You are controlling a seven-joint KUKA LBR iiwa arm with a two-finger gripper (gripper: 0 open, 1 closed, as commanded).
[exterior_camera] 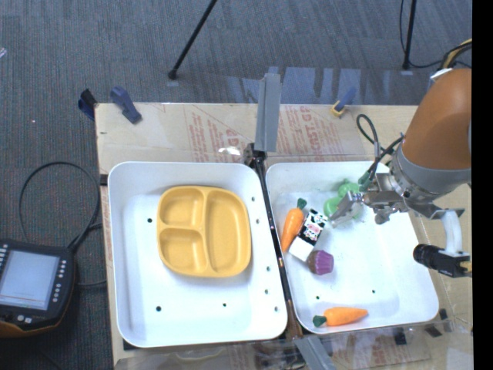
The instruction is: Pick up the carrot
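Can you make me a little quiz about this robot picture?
1. True or false: the yellow plate sits in the left bin.
2. How many carrots are in the right bin? A) one B) two C) three
3. Fill in: the purple toy lies just below the small ____-patterned carton.

Key
1. True.
2. B: one carrot by the divider, one carrot near the front edge.
3. Cow. The gripper hovers to its right, near a green toy.
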